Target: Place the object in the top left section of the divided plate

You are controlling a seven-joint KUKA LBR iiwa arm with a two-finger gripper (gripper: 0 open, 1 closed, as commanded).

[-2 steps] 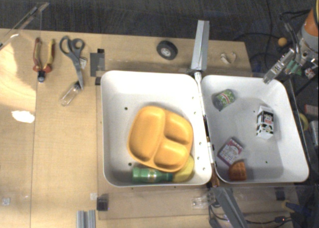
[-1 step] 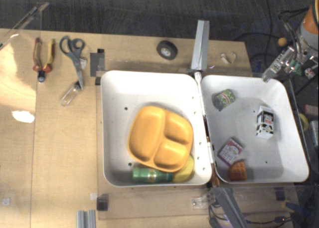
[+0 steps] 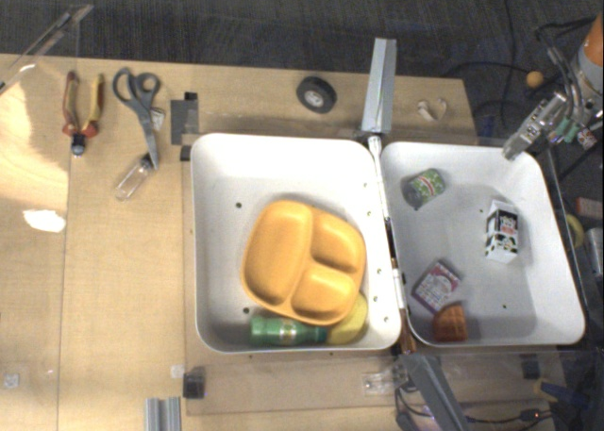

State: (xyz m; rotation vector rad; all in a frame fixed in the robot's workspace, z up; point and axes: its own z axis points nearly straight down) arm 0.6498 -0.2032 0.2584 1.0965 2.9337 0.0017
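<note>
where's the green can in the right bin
The small green can lies in the right white bin's upper left corner, near the divider, above the pink packet.

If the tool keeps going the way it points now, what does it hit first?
The tool points down-left over the right bin's upper right corner. On that line the green can looks like the first object, though depth is unclear and it may meet bare bin floor first.

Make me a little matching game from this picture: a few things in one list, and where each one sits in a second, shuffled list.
Things:
1. yellow divided plate
2. green can
3. scissors
4. gripper

Places:
A. on the bench, left of both bins
B. in the left bin
C. above the right bin's far right corner
D. in the right bin, near its far left corner

Pairs: 1-B, 2-D, 3-A, 4-C
</note>
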